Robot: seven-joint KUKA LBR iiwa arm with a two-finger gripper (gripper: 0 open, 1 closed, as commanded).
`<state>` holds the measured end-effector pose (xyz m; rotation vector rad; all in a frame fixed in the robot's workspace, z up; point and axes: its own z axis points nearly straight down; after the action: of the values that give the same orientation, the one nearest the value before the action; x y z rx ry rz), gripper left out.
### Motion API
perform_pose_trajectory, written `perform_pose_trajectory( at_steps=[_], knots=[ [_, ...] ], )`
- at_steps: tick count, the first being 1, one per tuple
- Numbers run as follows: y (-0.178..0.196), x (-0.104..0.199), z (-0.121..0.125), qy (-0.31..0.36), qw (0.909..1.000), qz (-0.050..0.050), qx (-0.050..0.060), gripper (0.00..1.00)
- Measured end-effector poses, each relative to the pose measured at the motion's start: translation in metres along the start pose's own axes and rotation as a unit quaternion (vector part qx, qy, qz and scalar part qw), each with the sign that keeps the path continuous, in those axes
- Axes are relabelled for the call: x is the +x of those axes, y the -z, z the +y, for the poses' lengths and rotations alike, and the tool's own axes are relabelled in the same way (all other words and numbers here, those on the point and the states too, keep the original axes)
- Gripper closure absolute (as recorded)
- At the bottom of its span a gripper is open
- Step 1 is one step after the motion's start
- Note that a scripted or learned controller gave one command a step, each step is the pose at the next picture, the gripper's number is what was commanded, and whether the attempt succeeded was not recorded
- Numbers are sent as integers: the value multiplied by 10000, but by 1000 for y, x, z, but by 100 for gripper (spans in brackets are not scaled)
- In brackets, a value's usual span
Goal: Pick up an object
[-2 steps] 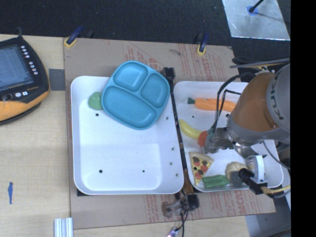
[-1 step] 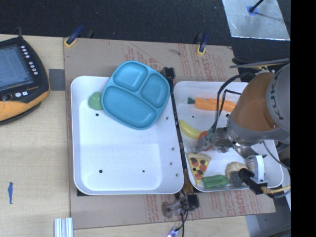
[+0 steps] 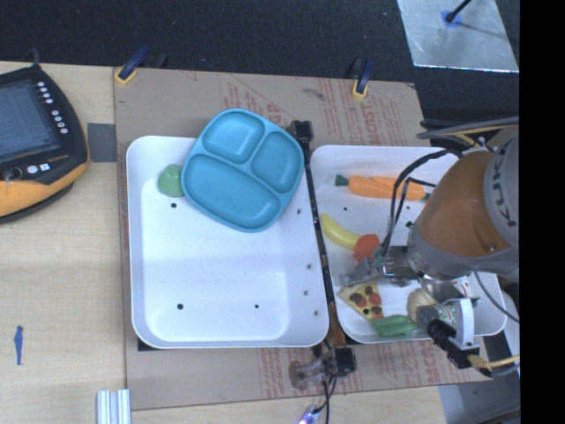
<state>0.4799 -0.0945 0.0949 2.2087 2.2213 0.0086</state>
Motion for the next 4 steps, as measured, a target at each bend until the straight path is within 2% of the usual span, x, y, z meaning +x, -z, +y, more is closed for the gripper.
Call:
perform_pose_trajectory(
  at_steps=[4],
  knots=[
    [0, 0, 0, 0, 10000, -5, -3, 0]
  ],
)
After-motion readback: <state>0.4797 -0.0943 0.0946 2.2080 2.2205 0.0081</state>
